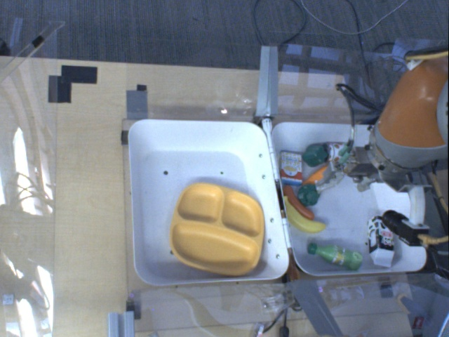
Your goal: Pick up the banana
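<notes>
Approach stage by the look of it, banana (306, 218) lying untouched at 9 o'clock in the right bin (393, 267), gripper (342, 166) hovering up at its 1 o'clock, jaws impossible to read, so next: drop down-left and line up.

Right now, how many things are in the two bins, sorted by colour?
Yellow: 2, the divided tray in the left bin and the banana in the right bin.
Green: 3, the bottle, a dark green piece and a small dark green piece.
Red or orange: 2, a hot dog and a carrot.
White cartons: 2, and.
Total: 9.
</notes>
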